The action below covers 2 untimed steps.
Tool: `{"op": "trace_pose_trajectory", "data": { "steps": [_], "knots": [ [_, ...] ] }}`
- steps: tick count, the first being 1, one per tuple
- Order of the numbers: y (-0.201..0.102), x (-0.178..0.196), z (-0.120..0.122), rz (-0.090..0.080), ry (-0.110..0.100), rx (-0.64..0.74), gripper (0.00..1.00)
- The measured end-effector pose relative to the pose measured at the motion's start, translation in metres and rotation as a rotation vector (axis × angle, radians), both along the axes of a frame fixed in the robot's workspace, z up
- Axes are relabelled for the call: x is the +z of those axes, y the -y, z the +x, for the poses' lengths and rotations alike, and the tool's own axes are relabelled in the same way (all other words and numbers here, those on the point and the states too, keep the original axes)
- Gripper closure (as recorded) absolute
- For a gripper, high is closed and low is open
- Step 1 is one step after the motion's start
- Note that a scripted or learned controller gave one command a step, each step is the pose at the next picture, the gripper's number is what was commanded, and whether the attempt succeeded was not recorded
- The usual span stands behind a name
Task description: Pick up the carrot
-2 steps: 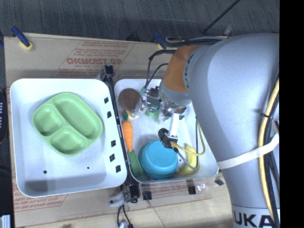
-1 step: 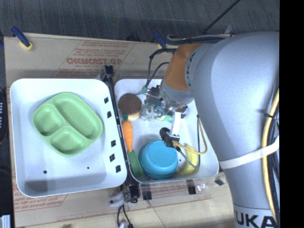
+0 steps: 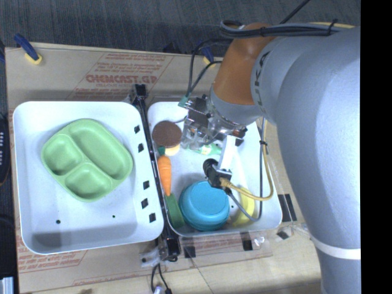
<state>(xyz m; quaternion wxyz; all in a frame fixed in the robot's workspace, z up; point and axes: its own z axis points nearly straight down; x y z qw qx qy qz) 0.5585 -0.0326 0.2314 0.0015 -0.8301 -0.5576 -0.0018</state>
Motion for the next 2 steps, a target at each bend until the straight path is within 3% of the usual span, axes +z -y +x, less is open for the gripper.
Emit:
{"op": "trace_pose_trajectory", "data": {
  "steps": [1,2],
  "knots": [
    [-0.091,-0.020,-0.022,-0.003,-0.015,-0.055,1.00],
    [-0.151,0.017,-0.049,-0.008,-0.011,-0.209,1.00]
  ]
}}
